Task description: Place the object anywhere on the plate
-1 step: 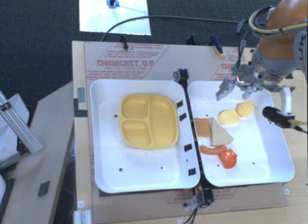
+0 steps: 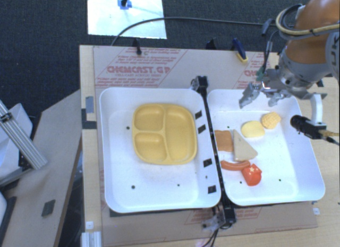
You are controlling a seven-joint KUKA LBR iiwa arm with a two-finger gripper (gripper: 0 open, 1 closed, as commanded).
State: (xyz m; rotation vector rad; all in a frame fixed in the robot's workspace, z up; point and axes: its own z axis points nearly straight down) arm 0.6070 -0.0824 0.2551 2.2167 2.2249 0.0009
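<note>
Surface (image 2: 154, 62) of pale board with red lettering carries two shallow white bins side by side, joined along a black strip. Next in size, the left bin (image 2: 119, 187) holds a yellow plate (image 2: 162, 133) with three compartments, lying flat near the bin's middle. Nothing rests on the plate. The right bin (image 2: 303, 174) holds the food items, all grouped toward its centre and left half. The arm (image 2: 311, 25), grey with an orange band, reaches in from the right and hangs over the far right corner of that bin. Its end effector (image 2: 262, 96) sits above the bin's far edge, fingers spread apart with a gap between them and nothing held. Well apart from it, nearer the camera, lie the objects: a tan slice (image 2: 224, 141) beside the divider, a pale wedge (image 2: 243, 148) overlapping its right edge, a pale yellow oval (image 2: 253, 129) just beyond the wedge, and a round golden cracker (image 2: 271, 120) touching or just beside the oval. A thin orange sausage (image 2: 234, 164) lies below the wedge, with a small red tomato-like piece (image 2: 252, 175) at its right end.
</note>
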